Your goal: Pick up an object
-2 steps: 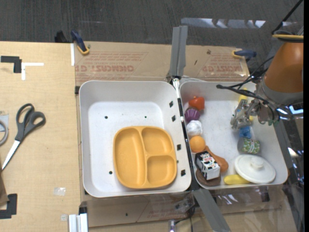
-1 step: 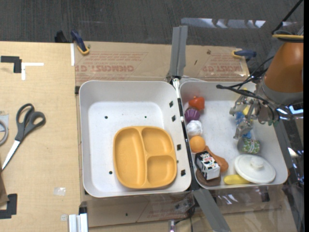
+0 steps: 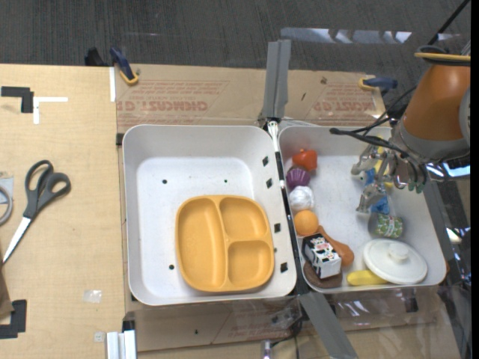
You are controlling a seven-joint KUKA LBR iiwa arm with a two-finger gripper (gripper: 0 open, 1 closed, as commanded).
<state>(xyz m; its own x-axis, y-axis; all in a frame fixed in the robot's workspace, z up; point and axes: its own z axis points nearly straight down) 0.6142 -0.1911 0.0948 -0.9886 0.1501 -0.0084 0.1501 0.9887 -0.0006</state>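
Two bins: the left bin (image 3: 142, 200) and the right bin (image 3: 340, 163) sit side by side on the bench, touching along their shared edge.
My arm: it comes in from the right, its orange band (image 3: 441, 103) over the far right corner of the right bin.
My pincer (image 3: 376, 193): it hangs over the right half of the right bin, pointing down; whether it is spread or pressed together I cannot tell, and I see nothing clearly between its tips.
Nearest object: a small greenish patterned object (image 3: 386, 225) lies just nearer than my pincer; I cannot tell whether they touch.
White lid (image 3: 395, 261): round, knobbed, in the near right corner of the right bin, with a yellow piece (image 3: 363, 278) just beside it.
Left wall of right bin: a row from far to near, red piece (image 3: 304, 159), purple piece (image 3: 298, 176), white ball (image 3: 301, 197), orange ball (image 3: 305, 222), then a black-and-white block (image 3: 322, 253) on a brown piece (image 3: 337, 260).
Left bin contents: a yellow divided tray (image 3: 224, 241), toward the near side.
Bench at left: scissors (image 3: 37, 193) lie well apart from both bins.
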